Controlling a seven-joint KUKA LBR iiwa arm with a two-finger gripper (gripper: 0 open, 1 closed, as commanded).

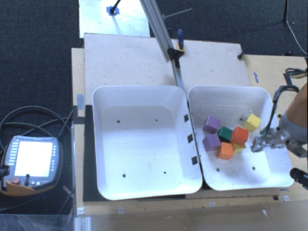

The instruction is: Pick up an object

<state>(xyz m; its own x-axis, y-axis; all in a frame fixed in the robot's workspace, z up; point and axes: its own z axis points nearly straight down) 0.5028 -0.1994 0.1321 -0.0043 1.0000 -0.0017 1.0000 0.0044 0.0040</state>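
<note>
Seven small foam cubes lie clustered in the right-hand shallow white plastic bin [269,100], and I take that bin as the landmark. Near its middle sit two purple cubes, one [211,124] above the other [211,142]; a dark green cube [225,133] lies just beside them toward the bin's right wall. An orange-red cube [240,135] touches the green one, a lighter orange cube [225,150] rests just below, toward the bin's near rim, and a yellow cube [238,147] peeks out between the two orange ones, partly hidden. A second yellow cube [252,122] lies slightly apart, closer to the right wall and the far rim.

The grey metal gripper [258,143] sits low inside the same bin, just beside the orange-red cube on its right-wall side. Its fingers are too small and blurred to judge, so I cannot tell whether they are spread or pressed together, and no cube is seen between them. The arm reaches in across the right wall.

Left of the landmark bin, touching it along a shared edge, stands the second white bin [103,129]. Both rest on the pale wooden desk [125,57]. Well to the left, off the desk, lies a grey control pendant with a bright screen [31,163].
</note>
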